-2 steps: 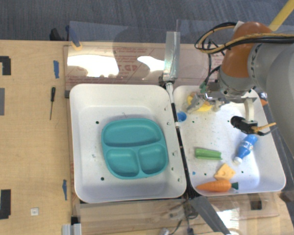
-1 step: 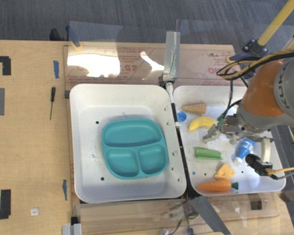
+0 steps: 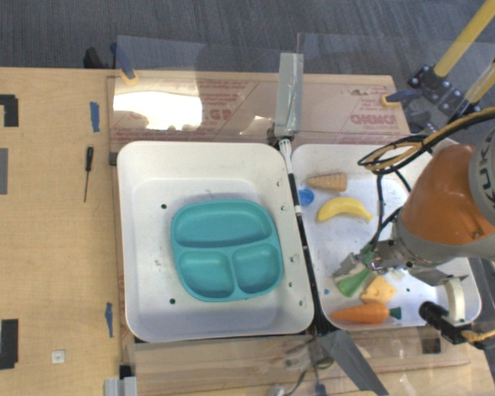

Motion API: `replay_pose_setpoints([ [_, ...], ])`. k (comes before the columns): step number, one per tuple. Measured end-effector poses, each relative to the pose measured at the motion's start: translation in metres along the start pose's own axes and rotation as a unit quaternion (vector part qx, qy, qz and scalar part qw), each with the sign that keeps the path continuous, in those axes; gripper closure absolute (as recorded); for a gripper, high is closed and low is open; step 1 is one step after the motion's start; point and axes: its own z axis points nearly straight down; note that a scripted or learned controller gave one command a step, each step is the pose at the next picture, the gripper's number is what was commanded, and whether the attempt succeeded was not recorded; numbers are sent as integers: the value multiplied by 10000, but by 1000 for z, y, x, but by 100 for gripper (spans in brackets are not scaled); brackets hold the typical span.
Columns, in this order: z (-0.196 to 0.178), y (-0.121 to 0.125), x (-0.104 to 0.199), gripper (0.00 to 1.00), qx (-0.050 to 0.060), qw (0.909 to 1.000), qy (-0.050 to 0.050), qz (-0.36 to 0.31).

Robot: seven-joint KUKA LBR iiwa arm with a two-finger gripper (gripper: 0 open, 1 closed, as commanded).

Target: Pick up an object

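The right bin point(image 3: 330, 157) holds several toy foods: a yellow banana point(image 3: 343, 211), a tan cone point(image 3: 327, 181), a small blue piece point(image 3: 305, 196), a green piece point(image 3: 352, 285), a yellow wedge point(image 3: 380, 291) and an orange carrot point(image 3: 361, 313). My gripper point(image 3: 360, 263) hangs low over the front of this bin, just above the green piece and the yellow wedge. The orange wrist band point(image 3: 450, 196) hides the bin's right side. I see nothing lifted off the bin floor.
The left bin point(image 3: 140, 172) carries a teal divided plate point(image 3: 227, 248). A grey divider post point(image 3: 288, 93) stands behind the two bins. Black cables point(image 3: 388, 159) loop over the right bin's back corner. A screwdriver point(image 3: 87, 172) lies on the bench at left.
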Motion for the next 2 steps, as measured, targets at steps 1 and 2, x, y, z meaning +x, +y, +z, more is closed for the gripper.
replay_pose_setpoints([
  [1, -11, 2, -1, 100, -34, 10000, -14, 15],
  [2, -11, 2, -1, 0, -24, 10000, -12, 14],
])
